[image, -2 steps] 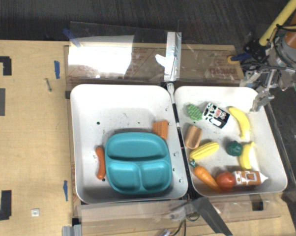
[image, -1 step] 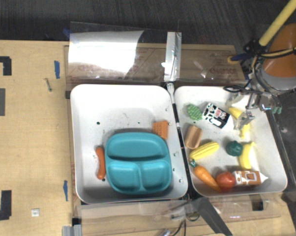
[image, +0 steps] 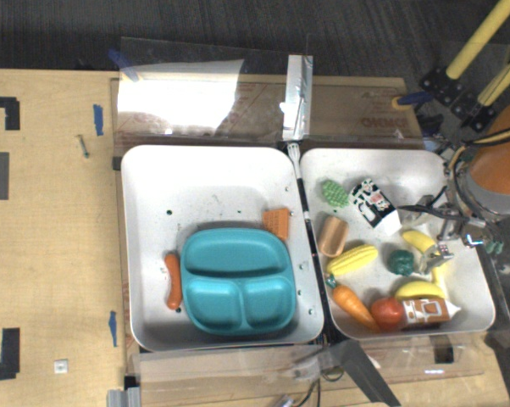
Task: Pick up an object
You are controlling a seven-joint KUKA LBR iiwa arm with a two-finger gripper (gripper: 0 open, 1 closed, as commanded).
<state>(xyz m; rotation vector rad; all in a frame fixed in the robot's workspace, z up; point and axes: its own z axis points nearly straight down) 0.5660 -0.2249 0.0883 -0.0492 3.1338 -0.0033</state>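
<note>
The right bin (image: 471, 316) holds several toy foods: a green leafy piece (image: 335, 193), a black-and-white milk carton (image: 373, 202), a tan cup (image: 332, 236), a yellow corn cob (image: 352, 259), a carrot (image: 353, 304), a red tomato (image: 388, 312), an orange juice box (image: 426, 310), a teal ball (image: 400, 262) and a yellow banana (image: 418, 241). My gripper (image: 446, 246) hangs low at the bin's right side, just right of the banana and the teal ball. The arm's orange band (image: 499, 172) is above it. Wires and the wrist hide the gripper's tip.
The left bin (image: 145, 185) carries a teal divided tray (image: 236, 280), an orange sausage (image: 174, 280) along its left side and an orange waffle piece (image: 277, 222) at its upper right. A clear plastic sheet (image: 183, 100) lies behind the bins. Yellow poles (image: 484, 28) stand at the back right.
</note>
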